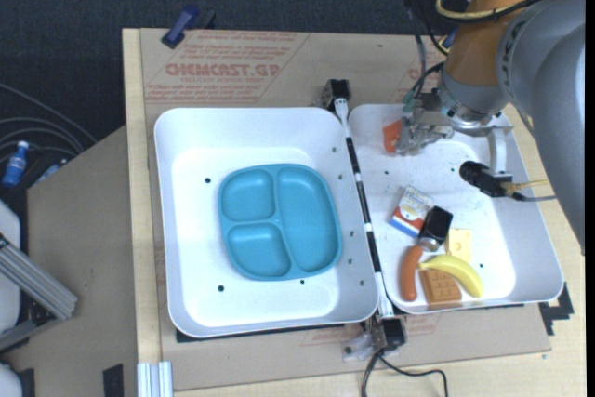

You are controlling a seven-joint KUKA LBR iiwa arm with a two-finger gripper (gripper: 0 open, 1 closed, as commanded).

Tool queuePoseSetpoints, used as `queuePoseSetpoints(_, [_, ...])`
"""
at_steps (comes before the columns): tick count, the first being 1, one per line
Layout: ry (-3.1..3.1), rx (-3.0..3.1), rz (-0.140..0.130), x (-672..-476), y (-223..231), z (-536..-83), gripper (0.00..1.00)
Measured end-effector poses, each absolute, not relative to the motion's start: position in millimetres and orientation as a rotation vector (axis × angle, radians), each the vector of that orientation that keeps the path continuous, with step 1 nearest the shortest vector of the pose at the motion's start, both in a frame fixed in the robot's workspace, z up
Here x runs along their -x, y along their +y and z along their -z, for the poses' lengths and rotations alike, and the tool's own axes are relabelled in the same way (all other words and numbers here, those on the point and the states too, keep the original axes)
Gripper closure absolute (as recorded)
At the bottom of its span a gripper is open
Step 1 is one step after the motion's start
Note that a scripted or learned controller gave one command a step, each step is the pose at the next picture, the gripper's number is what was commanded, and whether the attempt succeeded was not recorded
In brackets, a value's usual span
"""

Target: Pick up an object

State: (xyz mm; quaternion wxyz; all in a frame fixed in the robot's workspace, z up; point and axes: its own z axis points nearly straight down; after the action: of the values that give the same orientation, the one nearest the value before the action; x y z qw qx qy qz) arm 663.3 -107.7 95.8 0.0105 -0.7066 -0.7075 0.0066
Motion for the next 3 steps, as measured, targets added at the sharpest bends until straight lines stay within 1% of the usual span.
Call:
queuePoseSetpoints(1, [-2.208, 2.204, -0.023, -663.1, -108.0, -95.6, 0.0])
queuePoseSetpoints(2, [-2.213, 2.213, -0.031, -662.6, -97.5, -85.4, 0.0])
queuePoseSetpoints(3, [-2.208, 2.21, -0.025, -662.8, -94.5, -95.2, 1.0])
